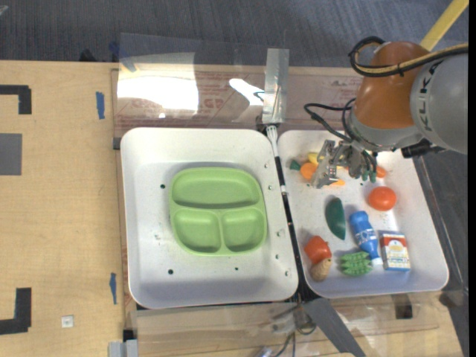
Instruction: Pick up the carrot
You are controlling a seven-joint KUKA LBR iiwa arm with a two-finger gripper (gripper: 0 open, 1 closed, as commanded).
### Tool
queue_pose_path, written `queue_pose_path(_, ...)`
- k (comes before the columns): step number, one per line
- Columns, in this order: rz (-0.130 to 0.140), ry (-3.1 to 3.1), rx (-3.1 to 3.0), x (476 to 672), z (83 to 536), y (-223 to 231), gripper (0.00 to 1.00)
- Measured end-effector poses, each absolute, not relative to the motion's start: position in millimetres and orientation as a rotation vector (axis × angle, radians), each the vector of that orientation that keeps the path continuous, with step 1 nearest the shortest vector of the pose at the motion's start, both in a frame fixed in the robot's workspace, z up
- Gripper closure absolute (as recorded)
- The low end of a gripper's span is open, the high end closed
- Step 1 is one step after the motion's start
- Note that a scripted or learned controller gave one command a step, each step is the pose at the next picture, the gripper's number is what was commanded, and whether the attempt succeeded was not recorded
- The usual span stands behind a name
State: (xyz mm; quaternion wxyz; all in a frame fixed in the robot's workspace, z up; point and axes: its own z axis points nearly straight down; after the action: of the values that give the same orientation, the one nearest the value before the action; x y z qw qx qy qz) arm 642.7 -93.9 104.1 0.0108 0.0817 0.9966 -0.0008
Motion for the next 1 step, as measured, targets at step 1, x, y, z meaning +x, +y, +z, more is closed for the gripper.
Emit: queue_pose_path(1,0.005,3.061,0.652,610.4,90.8,-100.3,1.00)
